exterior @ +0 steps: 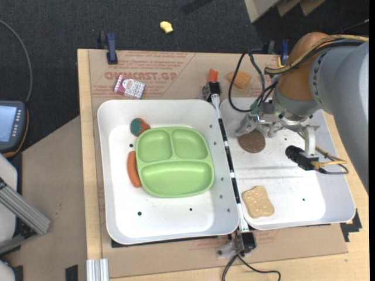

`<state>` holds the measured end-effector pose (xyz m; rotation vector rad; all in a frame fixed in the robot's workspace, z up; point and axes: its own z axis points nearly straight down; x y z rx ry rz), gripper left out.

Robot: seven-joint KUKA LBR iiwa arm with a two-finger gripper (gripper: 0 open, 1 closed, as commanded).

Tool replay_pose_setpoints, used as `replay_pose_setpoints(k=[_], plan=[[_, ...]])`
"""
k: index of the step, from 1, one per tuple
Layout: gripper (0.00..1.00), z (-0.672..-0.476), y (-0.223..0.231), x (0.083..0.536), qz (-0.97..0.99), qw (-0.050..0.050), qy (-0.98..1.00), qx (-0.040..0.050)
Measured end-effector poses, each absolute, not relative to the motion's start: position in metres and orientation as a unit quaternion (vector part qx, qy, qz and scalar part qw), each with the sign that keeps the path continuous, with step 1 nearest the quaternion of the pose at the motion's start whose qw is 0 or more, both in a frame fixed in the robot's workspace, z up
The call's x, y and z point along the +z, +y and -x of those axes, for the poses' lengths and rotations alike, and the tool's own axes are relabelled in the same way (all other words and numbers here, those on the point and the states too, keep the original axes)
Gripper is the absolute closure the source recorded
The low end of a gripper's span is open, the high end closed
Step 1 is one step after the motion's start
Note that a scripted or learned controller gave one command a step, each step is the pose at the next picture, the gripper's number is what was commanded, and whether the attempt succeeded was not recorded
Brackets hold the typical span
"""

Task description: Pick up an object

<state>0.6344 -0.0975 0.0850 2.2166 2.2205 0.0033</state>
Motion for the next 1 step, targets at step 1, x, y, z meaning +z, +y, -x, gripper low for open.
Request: replay_pose_setpoints(k=[1], plan=[[0.00,-0.6090,-0.1114,0.0847,-0.708,-0.001,0.706,-0.0011]])
